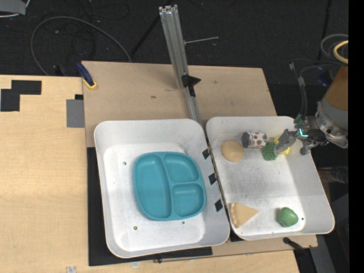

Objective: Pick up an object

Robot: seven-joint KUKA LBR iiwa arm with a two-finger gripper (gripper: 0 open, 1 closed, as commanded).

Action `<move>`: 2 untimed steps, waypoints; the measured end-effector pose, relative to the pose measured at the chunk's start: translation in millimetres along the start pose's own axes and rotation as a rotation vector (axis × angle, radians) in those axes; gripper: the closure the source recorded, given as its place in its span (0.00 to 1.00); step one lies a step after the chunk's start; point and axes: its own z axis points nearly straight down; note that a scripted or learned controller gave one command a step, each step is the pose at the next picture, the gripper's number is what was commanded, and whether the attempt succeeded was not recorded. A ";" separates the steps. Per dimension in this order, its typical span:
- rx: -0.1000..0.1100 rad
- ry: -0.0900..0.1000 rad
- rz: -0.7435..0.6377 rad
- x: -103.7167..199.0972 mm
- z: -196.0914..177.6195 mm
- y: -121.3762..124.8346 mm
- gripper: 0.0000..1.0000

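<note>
The right bin (310, 181) holds several small objects. A tan round lump (232, 151) lies near its back left, with a small patterned can (255, 139) on its side just behind it. A green bushy piece (269, 151) sits next to a yellow piece (283, 140). Toward the front lie a tan wedge (243, 214) and a green rounded object (288, 216). My gripper (304, 136) hangs over the bin's back right edge, just right of the yellow piece and apart from it. Nothing shows in its grasp.
The left bin (114, 152) bears a teal divided plate (169, 185). A metal post (176, 56) rises behind the gap between the bins. Black clips (211, 178) line the seam. The arm's orange band (340, 90) is at the right edge.
</note>
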 end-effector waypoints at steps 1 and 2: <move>-0.002 -0.001 0.000 -0.1 -1.1 0.6 0.00; 0.002 0.001 -0.001 0.4 61.9 3.4 0.00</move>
